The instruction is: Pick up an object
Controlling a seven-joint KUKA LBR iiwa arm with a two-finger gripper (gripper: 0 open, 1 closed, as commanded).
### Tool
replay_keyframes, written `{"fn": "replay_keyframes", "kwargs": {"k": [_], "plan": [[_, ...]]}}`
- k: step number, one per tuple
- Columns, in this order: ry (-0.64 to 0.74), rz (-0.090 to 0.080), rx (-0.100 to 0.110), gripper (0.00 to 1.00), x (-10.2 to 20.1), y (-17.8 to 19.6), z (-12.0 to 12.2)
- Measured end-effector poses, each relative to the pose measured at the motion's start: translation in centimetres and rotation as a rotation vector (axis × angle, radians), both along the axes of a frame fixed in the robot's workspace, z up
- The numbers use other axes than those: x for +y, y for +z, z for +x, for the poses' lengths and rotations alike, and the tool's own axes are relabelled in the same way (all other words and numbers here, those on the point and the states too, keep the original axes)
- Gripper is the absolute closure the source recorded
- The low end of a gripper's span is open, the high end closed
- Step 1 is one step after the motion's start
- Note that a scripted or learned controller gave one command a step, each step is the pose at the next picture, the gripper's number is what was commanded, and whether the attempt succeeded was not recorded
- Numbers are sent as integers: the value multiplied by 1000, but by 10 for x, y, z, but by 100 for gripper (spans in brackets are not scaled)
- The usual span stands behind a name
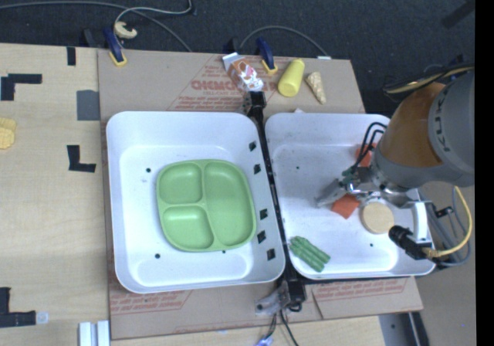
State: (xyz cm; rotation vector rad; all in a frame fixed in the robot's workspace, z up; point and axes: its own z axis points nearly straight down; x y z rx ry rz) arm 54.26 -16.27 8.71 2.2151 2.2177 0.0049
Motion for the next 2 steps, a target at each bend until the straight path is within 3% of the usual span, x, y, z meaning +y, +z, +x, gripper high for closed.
{"fn": "replay_keyframes", "kwargs": {"k": [1,2], "plan": [[0,0,0,100,0,9,0],[2,4,7,100,95,97,31]]}}
